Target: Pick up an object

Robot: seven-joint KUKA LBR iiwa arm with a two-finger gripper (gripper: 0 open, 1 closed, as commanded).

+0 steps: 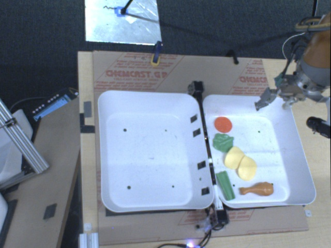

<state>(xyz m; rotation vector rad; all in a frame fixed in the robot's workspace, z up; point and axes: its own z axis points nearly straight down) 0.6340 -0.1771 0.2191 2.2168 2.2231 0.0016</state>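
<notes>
The arm [314,56] hangs in at three o'clock of the scene, its jaws [274,98] hovering over the upper rim of the right bin [289,138]. Whether the jaws are spread or pressed together, I cannot tell; nothing shows between them. Down in that bin, along its nine o'clock side, the objects sit in a loose line: a red disc [223,124], a green leafy piece [223,142] just at its six o'clock, two yellow pieces [241,163] touching each other, a green stick [225,185] and a brown drumstick [256,190] nearest the bottom rim. The left bin [150,149] lies alongside on the surface [57,154].
</notes>
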